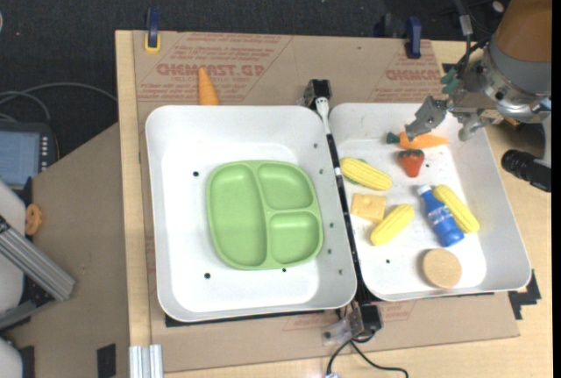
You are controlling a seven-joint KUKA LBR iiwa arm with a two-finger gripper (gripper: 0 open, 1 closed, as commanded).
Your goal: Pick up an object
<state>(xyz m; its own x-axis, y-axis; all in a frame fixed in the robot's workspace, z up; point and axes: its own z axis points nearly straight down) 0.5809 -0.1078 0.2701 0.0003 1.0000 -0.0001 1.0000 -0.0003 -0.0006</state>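
Observation:
My gripper [449, 121] hangs over the far part of the right bin [500, 218], its two fingers spread apart and open. An orange carrot [423, 139] lies just under the left finger [429, 116]; nothing is between the fingers. A red strawberry [412, 162] sits right in front of the carrot. Further forward lie a yellow corn cob [365, 174], a yellow block [368, 207], a second corn cob [392, 224], a blue bottle [441, 216], a yellow piece [458, 208] and a round tan disc [441, 268].
The left bin [175, 192] holds a green divided plate [263, 212]. An orange cone [207, 88] lies on the cardboard behind the left bin. Blue clamps [152, 32] [413, 36] sit at the board's far edge. A black clip [317, 91] joins the bins.

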